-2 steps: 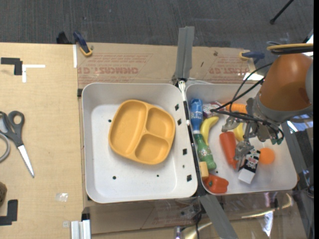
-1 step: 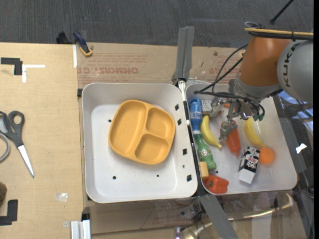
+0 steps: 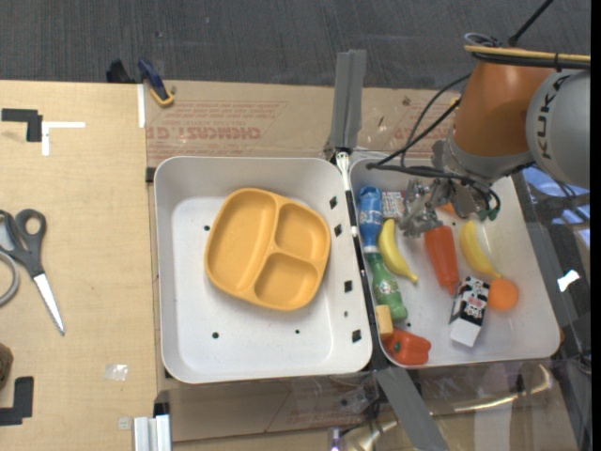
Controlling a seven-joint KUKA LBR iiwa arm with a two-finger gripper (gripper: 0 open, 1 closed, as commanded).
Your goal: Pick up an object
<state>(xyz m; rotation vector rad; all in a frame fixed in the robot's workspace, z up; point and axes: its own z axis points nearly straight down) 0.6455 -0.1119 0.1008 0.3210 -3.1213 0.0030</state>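
While the tool (image 3: 434, 207) hangs low in the right bin (image 3: 537, 341) near its far rim, I cannot tell its grip. Carrot (image 3: 441, 256) and bananas crowd beneath — the left bin (image 3: 178, 346) holds a yellow tray (image 3: 268, 248) with bare floor around.

Divided plate (image 3: 268, 249) in left bin (image 3: 178, 280); carrot (image 3: 441, 256), bananas (image 3: 395, 252), milk carton (image 3: 470, 311) in right bin (image 3: 535, 318)

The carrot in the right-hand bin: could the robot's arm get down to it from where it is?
Probably yes. The carrot lies uncovered just below the gripper, with a banana on one side and another banana on the other. They lie close, so a clean grip could be awkward.
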